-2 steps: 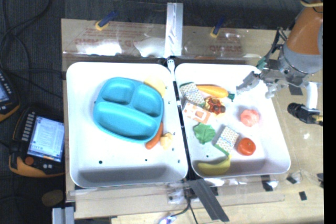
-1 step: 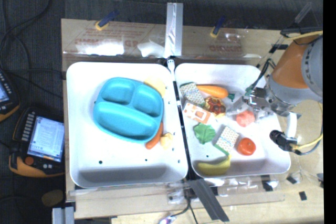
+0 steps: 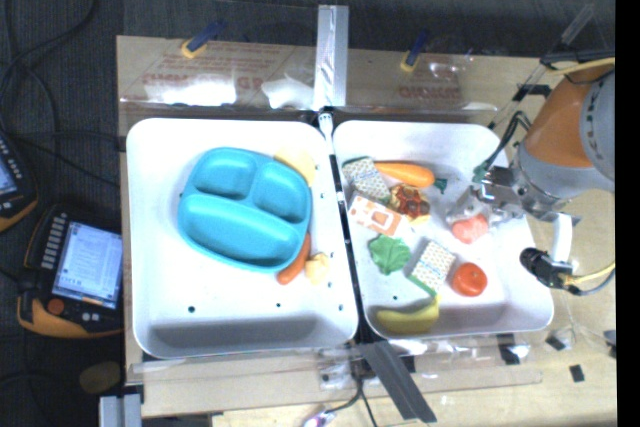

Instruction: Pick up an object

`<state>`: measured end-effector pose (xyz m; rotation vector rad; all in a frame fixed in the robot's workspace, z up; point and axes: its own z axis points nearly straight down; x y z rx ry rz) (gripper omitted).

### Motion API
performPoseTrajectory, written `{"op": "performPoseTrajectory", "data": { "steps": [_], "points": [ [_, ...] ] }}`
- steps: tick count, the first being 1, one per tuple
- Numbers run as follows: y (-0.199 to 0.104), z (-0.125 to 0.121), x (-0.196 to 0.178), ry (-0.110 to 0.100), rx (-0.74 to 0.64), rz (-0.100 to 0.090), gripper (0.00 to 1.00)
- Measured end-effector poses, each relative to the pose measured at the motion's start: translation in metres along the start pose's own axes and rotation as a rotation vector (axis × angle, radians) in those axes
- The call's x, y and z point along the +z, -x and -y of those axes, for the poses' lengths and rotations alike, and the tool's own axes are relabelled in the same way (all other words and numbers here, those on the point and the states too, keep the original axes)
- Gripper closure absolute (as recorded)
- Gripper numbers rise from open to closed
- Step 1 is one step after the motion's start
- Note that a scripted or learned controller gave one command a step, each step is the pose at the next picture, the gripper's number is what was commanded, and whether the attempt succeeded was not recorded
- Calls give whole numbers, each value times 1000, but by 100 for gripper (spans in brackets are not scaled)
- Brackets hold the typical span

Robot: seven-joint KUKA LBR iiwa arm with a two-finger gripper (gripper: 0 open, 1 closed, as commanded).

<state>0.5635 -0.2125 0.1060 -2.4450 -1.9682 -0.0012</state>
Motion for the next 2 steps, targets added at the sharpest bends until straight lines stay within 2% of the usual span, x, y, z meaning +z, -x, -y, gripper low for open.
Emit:
{"op": "performPoseTrajectory", "data": {
  "steps": [1,2],
  "points": [
    [-46,-13,-97,0,304,6,100],
    [-79,-18,-92,-2,177,7,100]
  ]
}}
